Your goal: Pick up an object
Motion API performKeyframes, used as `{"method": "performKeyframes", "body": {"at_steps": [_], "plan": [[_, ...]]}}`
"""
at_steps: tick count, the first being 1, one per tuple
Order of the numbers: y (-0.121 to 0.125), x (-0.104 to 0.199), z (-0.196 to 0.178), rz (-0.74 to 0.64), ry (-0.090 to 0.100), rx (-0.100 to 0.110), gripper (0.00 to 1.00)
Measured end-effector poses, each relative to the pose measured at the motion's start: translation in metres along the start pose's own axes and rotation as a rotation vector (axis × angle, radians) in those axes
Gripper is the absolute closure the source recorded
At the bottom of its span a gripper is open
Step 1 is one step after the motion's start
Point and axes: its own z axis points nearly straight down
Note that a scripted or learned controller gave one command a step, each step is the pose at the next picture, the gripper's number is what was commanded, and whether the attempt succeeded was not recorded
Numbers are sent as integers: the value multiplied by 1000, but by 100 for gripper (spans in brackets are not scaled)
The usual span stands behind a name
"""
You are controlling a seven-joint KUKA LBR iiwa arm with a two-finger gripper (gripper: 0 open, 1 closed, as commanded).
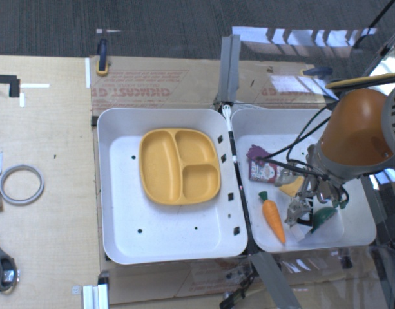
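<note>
The right bin holds an orange carrot with a green top, a purple snack packet, a yellow wedge and a green object. My gripper hangs low in this bin under the orange wrist band. It sits just right of the carrot, left of the green object and below the yellow wedge. I see nothing lifted off the bin floor. The wrist and its cables hide part of the yellow wedge and the green object.
A yellow three-compartment plate lies in the left bin. On the bench to the left are a roll of tape and scissors. A divider wall separates the two bins.
</note>
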Motion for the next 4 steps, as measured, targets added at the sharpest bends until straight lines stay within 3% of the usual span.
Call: {"method": "performKeyframes", "body": {"at_steps": [1,2,3,4], "plan": [[14,-62,-28,355,-3,1,0],[-12,20,15,-210,0,-1,0],[-23,-28,-12,82,-3,0,0],[-7,-5,12,474,-6,0,0]]}}
